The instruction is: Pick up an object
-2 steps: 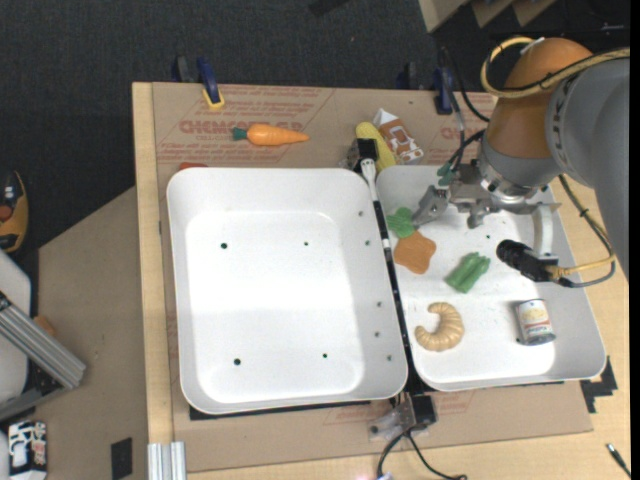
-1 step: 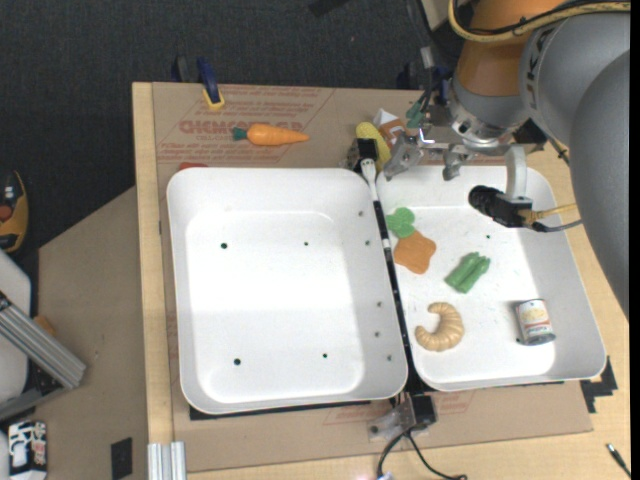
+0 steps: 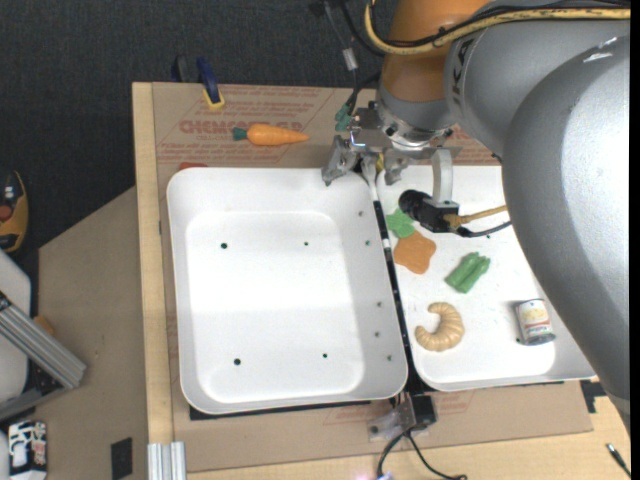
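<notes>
My gripper (image 3: 366, 166) hangs over the far end of the divide between the left bin (image 3: 190, 268) and the right bin (image 3: 500, 368). Nothing shows in its grasp. In the right bin, just below and right of the gripper, a small green piece (image 3: 400, 224) lies against an orange piece (image 3: 415, 254). Farther right is a green pickle-like toy (image 3: 467, 272). A tan croissant (image 3: 440, 327) lies near the front, and a small can (image 3: 534, 321) rests to its right. The arm hides the right bin's far right part.
A toy carrot (image 3: 270, 135) lies outside the bins on the brown board behind the left bin. A blue and yellow clamp (image 3: 208, 83) sits at the board's far edge. The grey arm (image 3: 560, 118) looms over the right bin.
</notes>
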Action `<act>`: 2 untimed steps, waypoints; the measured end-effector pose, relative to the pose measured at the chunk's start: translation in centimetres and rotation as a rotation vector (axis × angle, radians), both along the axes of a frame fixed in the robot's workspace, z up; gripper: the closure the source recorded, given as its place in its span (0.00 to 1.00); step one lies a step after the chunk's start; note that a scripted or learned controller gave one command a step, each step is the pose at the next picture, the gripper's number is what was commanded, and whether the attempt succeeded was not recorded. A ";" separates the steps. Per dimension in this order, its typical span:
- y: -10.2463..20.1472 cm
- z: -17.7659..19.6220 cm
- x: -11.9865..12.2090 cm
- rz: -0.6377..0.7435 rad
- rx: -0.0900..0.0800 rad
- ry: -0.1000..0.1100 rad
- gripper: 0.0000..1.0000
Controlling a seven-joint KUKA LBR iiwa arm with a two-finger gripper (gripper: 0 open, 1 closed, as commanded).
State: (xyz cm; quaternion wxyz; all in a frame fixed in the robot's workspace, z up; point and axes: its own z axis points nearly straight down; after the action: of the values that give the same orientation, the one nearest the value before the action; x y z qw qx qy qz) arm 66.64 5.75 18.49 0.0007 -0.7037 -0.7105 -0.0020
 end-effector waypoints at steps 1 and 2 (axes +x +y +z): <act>3.9 -5.9 0.1 -0.011 -0.004 -0.002 0.00; 2.4 5.4 0.3 -0.011 -0.003 -0.012 0.00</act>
State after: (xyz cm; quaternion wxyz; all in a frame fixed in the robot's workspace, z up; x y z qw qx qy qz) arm 66.89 8.17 23.85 -0.0047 -0.7074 -0.7068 -0.0053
